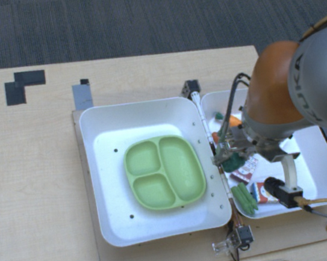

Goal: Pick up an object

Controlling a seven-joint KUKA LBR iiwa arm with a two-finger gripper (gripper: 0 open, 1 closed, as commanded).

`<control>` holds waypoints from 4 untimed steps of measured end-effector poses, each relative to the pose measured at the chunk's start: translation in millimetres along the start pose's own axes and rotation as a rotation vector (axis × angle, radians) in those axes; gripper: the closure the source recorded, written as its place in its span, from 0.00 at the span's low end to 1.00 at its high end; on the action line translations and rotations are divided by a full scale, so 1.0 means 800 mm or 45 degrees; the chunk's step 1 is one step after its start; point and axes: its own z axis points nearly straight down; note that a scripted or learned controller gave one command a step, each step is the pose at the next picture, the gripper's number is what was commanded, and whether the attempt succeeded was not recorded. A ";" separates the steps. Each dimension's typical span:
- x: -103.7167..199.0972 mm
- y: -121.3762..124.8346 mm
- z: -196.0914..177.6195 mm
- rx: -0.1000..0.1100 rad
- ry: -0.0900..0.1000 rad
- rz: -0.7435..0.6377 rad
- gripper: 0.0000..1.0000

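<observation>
My gripper point(228, 155) is low over the left side of the right bin point(319, 152), close to the wall it shares with the left bin. A dark green object point(234, 162) lies right under the gripper, partly hidden by it. Whether it is held I cannot tell. Around it lie a light green pod-shaped toy point(245, 197), a red and white packet point(246, 172), an orange piece point(233, 121) and a small blue, white and red item point(260, 192). The arm's orange band point(275, 86) and grey wrist cover the middle of this bin.
The left bin point(105, 166) holds a light green divided plate point(164, 172) with three compartments. A metal clamp point(192, 87) sits at the top of the wall between the bins, another clamp point(239, 238) at its bottom. Cables point(326, 200) run off the arm at lower right.
</observation>
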 end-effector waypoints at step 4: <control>0.031 -0.003 0.001 0.000 0.001 0.000 1.00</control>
